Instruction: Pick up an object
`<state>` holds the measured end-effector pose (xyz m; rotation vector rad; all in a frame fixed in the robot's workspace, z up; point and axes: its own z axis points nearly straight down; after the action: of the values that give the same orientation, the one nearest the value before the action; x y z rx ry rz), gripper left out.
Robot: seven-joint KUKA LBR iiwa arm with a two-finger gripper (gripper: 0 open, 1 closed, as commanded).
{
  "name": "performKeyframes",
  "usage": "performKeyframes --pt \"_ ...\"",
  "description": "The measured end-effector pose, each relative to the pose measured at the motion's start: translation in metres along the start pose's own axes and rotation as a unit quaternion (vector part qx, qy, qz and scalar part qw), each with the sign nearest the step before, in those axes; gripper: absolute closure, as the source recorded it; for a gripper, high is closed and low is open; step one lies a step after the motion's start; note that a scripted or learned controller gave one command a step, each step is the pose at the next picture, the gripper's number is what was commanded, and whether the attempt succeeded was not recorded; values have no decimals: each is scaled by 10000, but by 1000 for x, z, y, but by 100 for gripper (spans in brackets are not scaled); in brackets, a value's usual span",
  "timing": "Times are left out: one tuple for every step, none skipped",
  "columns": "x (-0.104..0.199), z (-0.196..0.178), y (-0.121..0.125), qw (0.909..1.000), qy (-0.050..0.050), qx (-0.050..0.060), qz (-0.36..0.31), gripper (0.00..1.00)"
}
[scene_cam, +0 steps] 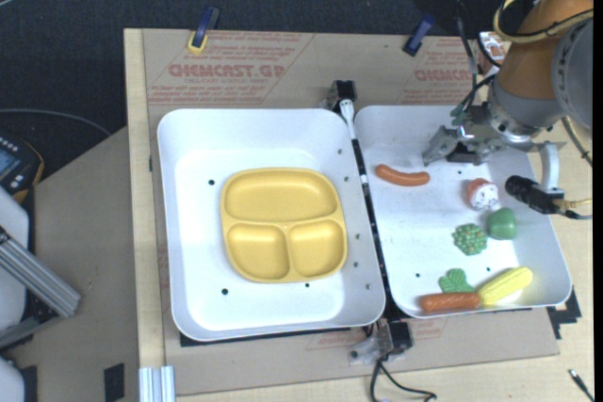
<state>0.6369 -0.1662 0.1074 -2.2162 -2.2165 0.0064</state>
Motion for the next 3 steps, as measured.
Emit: performKeyframes --pt "1 24 0 10000 -4 -14 -4 0" --pt "1 11 1 10000 -12 -45 -2 100" --pt "-1 -34 6 10000 -24 -77 -1 100"
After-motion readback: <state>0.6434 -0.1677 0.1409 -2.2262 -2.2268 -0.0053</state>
